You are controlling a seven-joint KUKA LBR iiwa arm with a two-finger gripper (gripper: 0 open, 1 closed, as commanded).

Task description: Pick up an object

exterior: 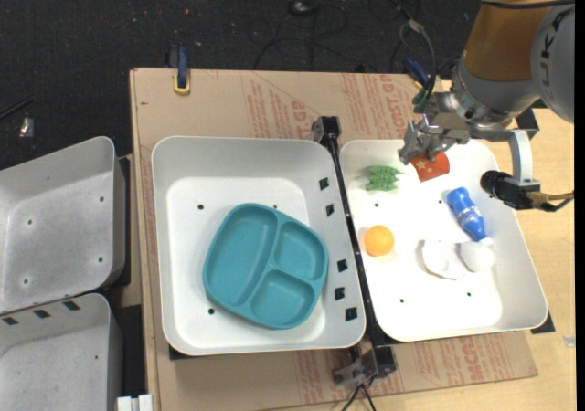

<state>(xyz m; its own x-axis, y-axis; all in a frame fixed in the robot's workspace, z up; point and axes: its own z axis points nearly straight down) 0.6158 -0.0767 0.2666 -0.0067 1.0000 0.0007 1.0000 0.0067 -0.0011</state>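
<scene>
Several small things lie in the right bin (pixel 512 313), and the gripper (pixel 422 152) hangs right over a red block (pixel 432 165) near that bin's far edge; whether it is clenched or released I cannot tell from here. The block looks small, orange-red and boxy, partly hidden under the tool. I would guess it is light and stiff, easy to pinch across two flat opposite faces. Nearby sit a green leafy toy (pixel 383 178), an orange ball (pixel 378 240) and a blue bottle (pixel 465 211); the ball would likely roll.
</scene>
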